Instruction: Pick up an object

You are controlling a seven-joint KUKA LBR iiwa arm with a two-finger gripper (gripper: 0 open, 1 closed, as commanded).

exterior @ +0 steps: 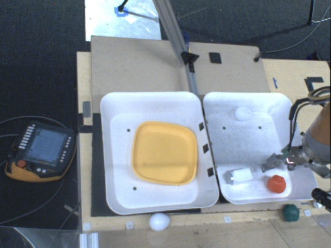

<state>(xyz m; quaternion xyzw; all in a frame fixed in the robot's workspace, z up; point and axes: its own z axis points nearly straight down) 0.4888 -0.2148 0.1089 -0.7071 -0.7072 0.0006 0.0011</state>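
Dark speckled carpet (41,45) all around, with a pale wooden worktop (227,66) in the middle. A yellow handheld controller (40,151) sits on the floor, cable trailing off. Bright patch of light (121,12) up top.

hand (273,163) above red object (276,184)

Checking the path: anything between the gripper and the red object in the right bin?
Nothing: in the camera view, bare white bin floor separates the gripper from the red object just below it.

A teach pendant (40,151) lies on the dark floor left of the cardboard-topped bench (139,66).
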